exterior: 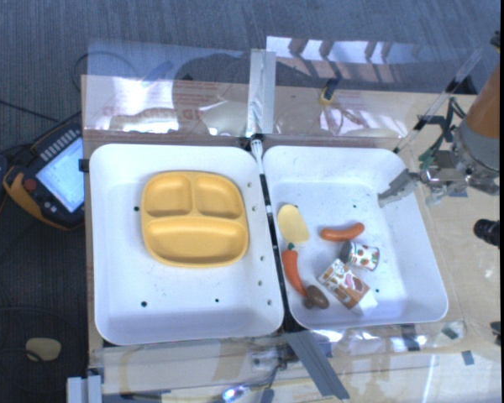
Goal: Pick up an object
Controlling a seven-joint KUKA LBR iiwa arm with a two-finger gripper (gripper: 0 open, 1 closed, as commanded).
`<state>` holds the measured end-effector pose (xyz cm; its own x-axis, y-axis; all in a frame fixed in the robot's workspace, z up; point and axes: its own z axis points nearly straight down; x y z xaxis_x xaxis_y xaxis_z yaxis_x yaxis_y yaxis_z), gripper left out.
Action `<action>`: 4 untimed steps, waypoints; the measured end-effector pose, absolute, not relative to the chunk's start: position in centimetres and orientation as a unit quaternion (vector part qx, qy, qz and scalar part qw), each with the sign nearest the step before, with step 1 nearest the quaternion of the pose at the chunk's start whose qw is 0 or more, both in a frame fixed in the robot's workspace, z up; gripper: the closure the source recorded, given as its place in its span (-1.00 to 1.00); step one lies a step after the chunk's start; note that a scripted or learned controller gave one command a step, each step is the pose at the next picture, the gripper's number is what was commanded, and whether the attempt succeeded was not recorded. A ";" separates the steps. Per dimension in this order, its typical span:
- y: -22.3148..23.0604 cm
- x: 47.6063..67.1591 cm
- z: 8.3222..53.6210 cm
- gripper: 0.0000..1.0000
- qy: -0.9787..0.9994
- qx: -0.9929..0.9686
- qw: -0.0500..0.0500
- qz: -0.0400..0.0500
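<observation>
An orange-red sausage (342,232) lies curved in the right bin (420,309); the jaws' state cannot be told.

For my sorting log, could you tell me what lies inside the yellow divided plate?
The yellow divided plate in the left bin holds nothing in its three compartments; whatever is beneath it is covered.

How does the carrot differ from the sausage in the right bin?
The carrot is longer, tapered and runs roughly along the divider; the sausage is shorter, blunt-ended and lies crosswise. The carrot sits near the bin's left wall, the sausage nearer the middle. Both are orange-red and lie flat.
</observation>
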<state>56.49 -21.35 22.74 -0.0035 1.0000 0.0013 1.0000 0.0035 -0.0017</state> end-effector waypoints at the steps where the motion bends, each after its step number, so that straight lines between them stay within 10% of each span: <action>1: -19.1 58.1 10.8 -1.00 -0.708 -0.706 0.001 0.001; 2: -13.3 54.2 8.9 -1.00 -0.707 -0.707 -0.005 -0.001; 3: -13.2 54.3 9.9 1.00 -0.707 -0.707 -0.005 -0.003; 4: -9.4 60.9 20.4 1.00 -0.708 -0.706 -0.001 0.002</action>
